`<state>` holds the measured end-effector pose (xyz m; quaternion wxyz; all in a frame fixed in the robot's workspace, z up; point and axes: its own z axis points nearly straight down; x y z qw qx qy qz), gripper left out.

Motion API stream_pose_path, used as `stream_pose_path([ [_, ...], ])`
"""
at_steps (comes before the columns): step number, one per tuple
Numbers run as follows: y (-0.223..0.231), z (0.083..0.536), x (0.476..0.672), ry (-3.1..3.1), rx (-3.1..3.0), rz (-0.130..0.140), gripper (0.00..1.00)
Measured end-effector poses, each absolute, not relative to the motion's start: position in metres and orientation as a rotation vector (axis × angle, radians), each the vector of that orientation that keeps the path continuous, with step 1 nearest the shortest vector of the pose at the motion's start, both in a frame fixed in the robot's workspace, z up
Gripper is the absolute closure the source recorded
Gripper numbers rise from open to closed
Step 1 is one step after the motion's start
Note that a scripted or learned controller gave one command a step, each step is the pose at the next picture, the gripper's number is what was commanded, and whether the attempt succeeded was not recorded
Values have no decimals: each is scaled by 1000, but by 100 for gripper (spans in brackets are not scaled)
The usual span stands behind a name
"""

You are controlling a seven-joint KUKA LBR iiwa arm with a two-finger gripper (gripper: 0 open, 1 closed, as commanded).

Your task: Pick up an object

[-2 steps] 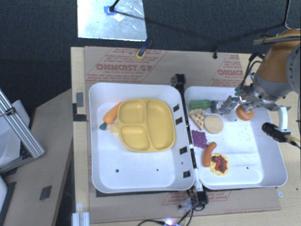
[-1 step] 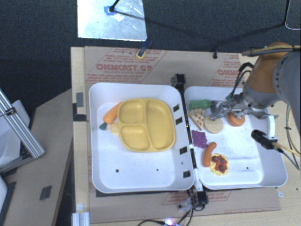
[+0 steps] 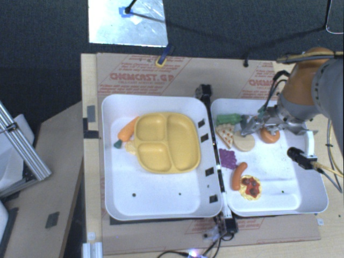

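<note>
Down in the right bin, the two-finger metal gripper (image 3: pixel 248 124) sits low among the toy food, reaching leftward from the grey arm (image 3: pixel 317 93) with its orange band. Whether it is spread or pressed together cannot be told from this slanted view, and nothing can be seen pinched in it, so no grasp can be claimed. Its tip lies just above the round tan biscuit-like disc (image 3: pixel 244 142), beside the waffle-patterned tan wedge (image 3: pixel 226 135) and just below the dark green leafy piece (image 3: pixel 229 119); any of these could be the target. An orange ring-shaped piece (image 3: pixel 270 136) lies just right of the tip. Farther out in the shallow white right bin (image 3: pixel 314 195) are a purple grape cluster (image 3: pixel 228 158), an orange-red sausage (image 3: pixel 238 176) and a yellow disc topped with red (image 3: pixel 250 187). The white left bin (image 3: pixel 115 198) holds a yellow three-compartment plastic tray (image 3: pixel 164 142) with an orange carrot (image 3: pixel 127 129) touching its left edge.

By my judgement the reach is done; closing, lifting and proving a hold are left.
</note>
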<state>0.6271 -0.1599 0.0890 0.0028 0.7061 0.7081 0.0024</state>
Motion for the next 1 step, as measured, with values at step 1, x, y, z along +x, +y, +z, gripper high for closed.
stream_pose_path([
  [1,-161,102,630,2214,2208,15,100],
])
